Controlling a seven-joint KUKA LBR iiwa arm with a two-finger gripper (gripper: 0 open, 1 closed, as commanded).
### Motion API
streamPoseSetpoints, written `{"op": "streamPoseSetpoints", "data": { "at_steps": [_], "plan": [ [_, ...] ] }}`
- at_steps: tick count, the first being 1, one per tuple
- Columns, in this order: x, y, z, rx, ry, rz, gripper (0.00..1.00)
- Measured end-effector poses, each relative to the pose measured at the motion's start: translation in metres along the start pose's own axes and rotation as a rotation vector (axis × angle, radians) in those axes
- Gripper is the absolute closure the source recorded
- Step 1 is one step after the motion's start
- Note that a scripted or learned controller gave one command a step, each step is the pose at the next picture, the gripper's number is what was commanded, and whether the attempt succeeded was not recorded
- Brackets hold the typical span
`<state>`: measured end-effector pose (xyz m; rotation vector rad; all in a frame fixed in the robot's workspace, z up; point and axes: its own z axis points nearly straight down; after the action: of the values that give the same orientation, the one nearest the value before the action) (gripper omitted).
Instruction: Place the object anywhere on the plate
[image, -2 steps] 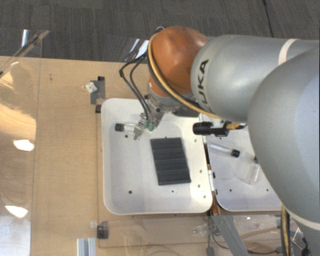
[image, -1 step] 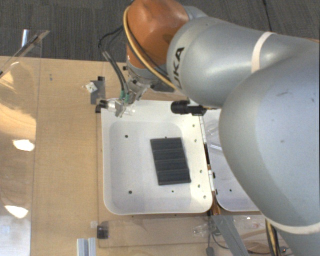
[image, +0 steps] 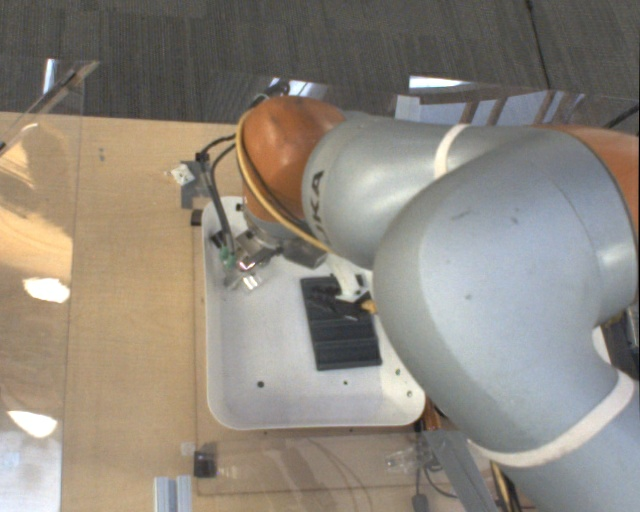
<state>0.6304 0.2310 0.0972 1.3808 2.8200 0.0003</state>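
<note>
My arm (image: 470, 260) reaches in from the right and covers most of the view, its orange band (image: 285, 150) over the back of the left white bin (image: 250, 395). Below the wrist, a black ridged block that I take for my gripper (image: 340, 325) hangs low over the middle of this bin. A small yellow-orange bit (image: 366, 303) shows at the block's right edge, against the arm; I cannot tell what it is or whether it is held. The arm hides everything to the right of the block.
Black cables (image: 215, 215) and a metal fitting (image: 240, 265) hang at the wrist over the bin's back left corner. The wooden bench (image: 120, 300) lies to the left. A small black clamp (image: 204, 463) sits near the front edge, and a bracket (image: 186, 186) at the bin's back left.
</note>
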Motion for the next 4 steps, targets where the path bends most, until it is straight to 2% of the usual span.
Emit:
{"op": "streamPoseSetpoints", "data": {
  "at_steps": [1, 2, 3, 4],
  "plan": [
    [-0.025, 0.02, -0.04, -0.005, -0.002, -0.31, 1.0],
    [0.025, -0.04, 0.007, -0.005, -0.011, -0.144, 1.0],
    [0.044, -0.12, -0.07, -0.007, -0.002, -0.509, 1.0],
    [-0.003, -0.181, -0.025, -0.005, -0.003, -0.834, 1.0]
  ]
}}
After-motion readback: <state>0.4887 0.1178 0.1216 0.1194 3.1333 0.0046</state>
